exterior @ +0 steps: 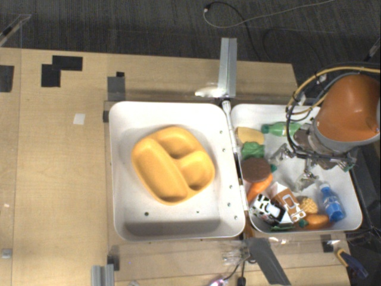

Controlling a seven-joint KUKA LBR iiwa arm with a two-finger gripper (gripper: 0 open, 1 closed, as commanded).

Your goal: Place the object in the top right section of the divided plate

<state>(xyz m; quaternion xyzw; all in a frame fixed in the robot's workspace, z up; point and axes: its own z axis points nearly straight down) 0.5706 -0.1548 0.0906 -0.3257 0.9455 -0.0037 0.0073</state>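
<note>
Over right bin (pixel 355 218), pincer (pixel 308 179), yellow divided plate (pixel 172 162) left

I have the arm (pixel 348 109) reaching in from the right, orange band uppermost, wrist pointing down, the gripper (pixel 308 177) hanging low beneath it.

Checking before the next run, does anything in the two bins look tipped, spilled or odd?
Nothing spilled. The yellow divided plate sits askew in the left bin; the toys lie jumbled along the right bin.

Yellow divided plate (pixel 172 162) in left bin (pixel 119 177)
</note>
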